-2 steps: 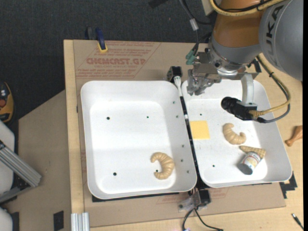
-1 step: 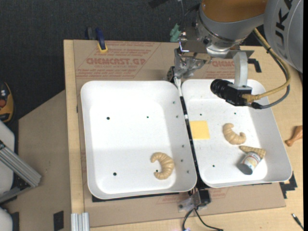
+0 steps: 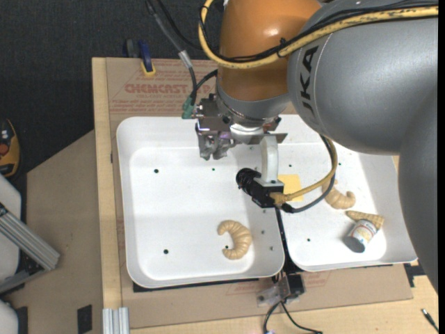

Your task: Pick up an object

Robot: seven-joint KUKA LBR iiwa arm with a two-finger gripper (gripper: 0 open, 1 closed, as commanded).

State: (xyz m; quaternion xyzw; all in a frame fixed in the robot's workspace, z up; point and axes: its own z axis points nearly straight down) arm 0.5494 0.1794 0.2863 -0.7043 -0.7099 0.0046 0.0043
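Much bare floor between claw and croissant, left bin.

The grey KUKA arm sweeps in from the right, its orange band bulging above the wrist. The wrist points steeply downward, yellow and black cables looping round it. The gripper hangs low beneath, its fingers foreshortened and hard to read.
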